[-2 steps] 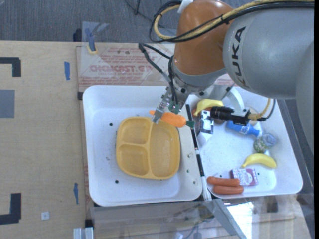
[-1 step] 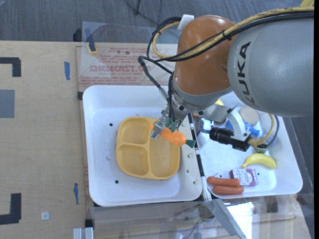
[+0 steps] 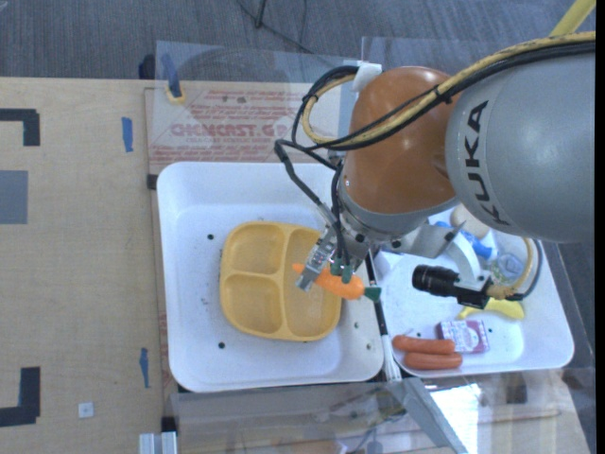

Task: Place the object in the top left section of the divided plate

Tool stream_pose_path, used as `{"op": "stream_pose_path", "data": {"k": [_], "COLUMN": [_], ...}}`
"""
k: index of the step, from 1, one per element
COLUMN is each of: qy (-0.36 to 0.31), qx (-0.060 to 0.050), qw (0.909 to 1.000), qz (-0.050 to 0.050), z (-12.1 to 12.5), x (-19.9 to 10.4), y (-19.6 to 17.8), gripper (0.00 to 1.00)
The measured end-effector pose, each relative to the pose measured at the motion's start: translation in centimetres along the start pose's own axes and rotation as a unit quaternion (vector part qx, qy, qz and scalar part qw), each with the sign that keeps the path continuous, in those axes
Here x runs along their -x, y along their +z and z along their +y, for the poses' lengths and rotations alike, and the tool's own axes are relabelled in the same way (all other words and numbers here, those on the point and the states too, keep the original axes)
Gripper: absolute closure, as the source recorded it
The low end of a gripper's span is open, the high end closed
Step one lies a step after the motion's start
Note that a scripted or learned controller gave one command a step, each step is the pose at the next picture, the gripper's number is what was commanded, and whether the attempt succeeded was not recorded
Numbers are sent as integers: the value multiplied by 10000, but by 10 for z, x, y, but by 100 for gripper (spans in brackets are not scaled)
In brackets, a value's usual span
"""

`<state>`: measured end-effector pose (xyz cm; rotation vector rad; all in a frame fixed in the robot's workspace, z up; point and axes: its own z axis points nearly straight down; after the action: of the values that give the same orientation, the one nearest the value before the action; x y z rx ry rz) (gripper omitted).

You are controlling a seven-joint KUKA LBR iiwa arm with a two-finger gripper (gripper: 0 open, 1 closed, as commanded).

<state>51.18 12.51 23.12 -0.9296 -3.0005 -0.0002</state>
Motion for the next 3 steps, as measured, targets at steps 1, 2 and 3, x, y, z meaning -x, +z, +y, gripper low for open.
{"op": "stream_pose_path", "data": {"k": [1,2,3], "qy": [441,-518,-846], "qx": [2,15,16], "qw": [9990,9987,9964], "qz": [1,-18,-19], "z": [-30,-18,-2], "x": [19,35,8], "y": [47,2,-20], "gripper": [100,100,100]}}
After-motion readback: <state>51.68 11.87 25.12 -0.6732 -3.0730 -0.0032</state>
